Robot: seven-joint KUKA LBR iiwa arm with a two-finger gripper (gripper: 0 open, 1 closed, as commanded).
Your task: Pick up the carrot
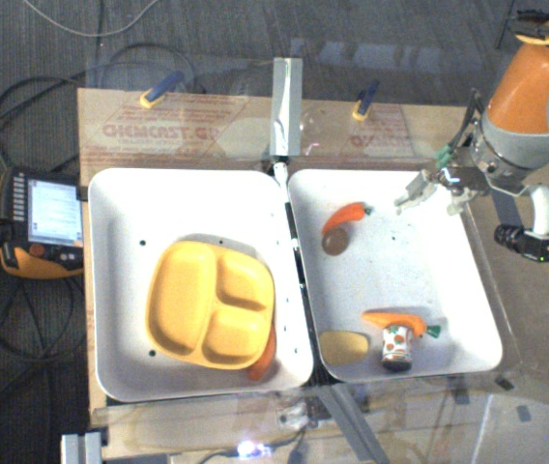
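An orange carrot (393, 321) with a green stub at its right end lies flat near the front of the right bin (468, 288), just above a small jar. A shorter orange-red vegetable (344, 217) with a green tip lies near the bin's back left. My gripper (431, 197) hangs over the back right part of this bin, well behind the carrot and to the right of the shorter vegetable. Its fingers are spread apart, open, with nothing between them.
A small jar (397, 347) and a tan potato-like lump (344, 346) sit at the right bin's front. A brown round piece (335, 244) lies beside the shorter vegetable. The left bin (120, 211) holds a yellow divided plate (212, 304), with an orange item (265, 359) under its edge.
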